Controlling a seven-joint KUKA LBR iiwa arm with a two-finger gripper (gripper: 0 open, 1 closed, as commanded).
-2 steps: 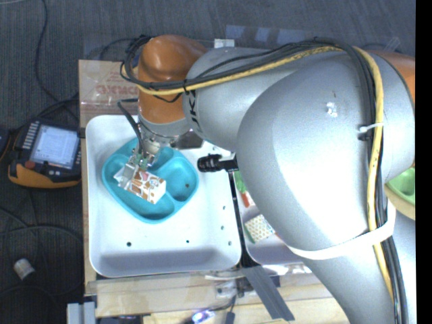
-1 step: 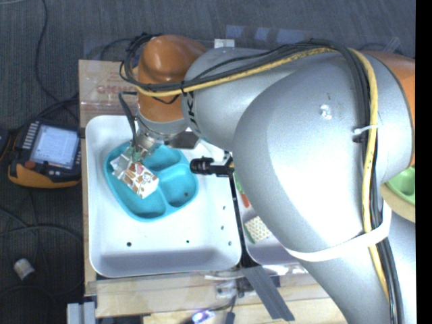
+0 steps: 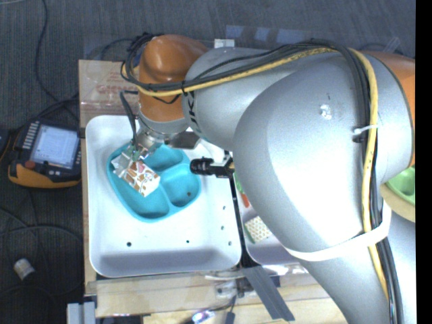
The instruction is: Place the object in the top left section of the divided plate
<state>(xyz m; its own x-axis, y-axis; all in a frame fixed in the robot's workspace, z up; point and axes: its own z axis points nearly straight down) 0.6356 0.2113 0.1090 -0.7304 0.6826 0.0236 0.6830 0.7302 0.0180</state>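
A blue divided plate (image 3: 177,193) lies in the left white bin (image 3: 162,248). A small box (image 3: 144,179), white with orange and red print, sits over the plate's upper left part, tilted. My gripper (image 3: 135,155) comes down from the orange wrist band and ends right at the box's upper left corner, touching or nearly touching it. The big grey arm covers the view's right half and hides the plate's far right rim.
The right bin (image 3: 266,252) is mostly hidden by the arm; a pale patterned item (image 3: 256,229) shows in it. A green object (image 3: 409,183) peeks out at the far right. A teach pendant (image 3: 47,152) lies on the floor to the left.
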